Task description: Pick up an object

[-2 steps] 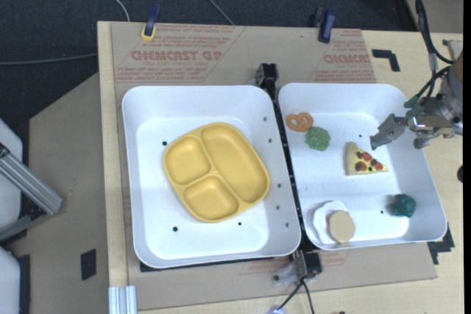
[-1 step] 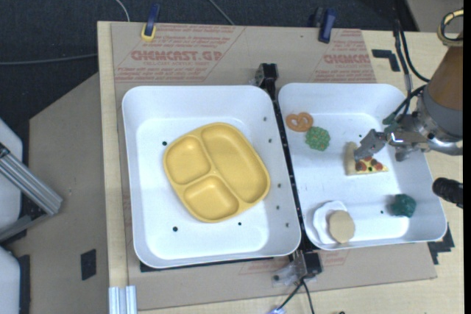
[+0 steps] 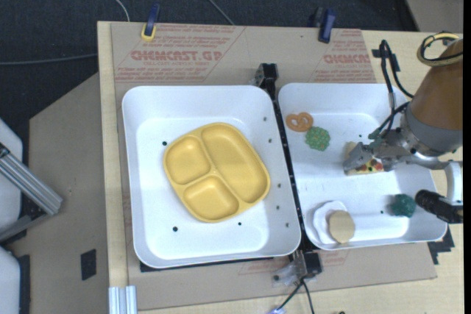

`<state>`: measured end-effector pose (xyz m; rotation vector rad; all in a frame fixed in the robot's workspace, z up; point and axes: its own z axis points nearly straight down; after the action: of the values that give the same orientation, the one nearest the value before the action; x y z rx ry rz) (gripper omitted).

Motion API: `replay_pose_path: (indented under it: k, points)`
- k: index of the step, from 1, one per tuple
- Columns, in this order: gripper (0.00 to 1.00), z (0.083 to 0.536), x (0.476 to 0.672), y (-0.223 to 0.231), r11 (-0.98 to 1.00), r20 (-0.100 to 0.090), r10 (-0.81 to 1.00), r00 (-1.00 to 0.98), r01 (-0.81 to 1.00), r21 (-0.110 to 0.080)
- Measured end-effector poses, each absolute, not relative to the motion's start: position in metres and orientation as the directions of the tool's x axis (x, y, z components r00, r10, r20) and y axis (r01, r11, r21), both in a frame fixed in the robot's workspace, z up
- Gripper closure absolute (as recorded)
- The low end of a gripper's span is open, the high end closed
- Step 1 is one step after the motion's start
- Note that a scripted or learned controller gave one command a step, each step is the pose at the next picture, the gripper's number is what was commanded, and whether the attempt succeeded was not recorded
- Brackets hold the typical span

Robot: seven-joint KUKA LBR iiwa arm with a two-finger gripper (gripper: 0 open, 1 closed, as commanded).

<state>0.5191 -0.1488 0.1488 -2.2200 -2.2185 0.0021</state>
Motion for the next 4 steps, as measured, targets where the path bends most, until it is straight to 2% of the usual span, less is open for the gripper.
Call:
replay_pose_path:
  k: [1, 2, 3, 4]
  points:
    - [0.00, 0.093, 0.527, -0.144, 0.000, 0.003, 1.000, 0.000, 1.000, -0.006]
    - [1.00, 0.106, 0.528, -0.144, -0.001, 0.000, 1.000, 0.001, 1.000, 0.000]
    - [1.00, 0.160, 0.525, -0.155, -0.001, -0.003, 1.000, 0.001, 1.000, 0.005]
    - [1.00, 0.209, 0.530, -0.146, 0.002, -0.002, 1.000, -0.002, 1.000, 0.006]
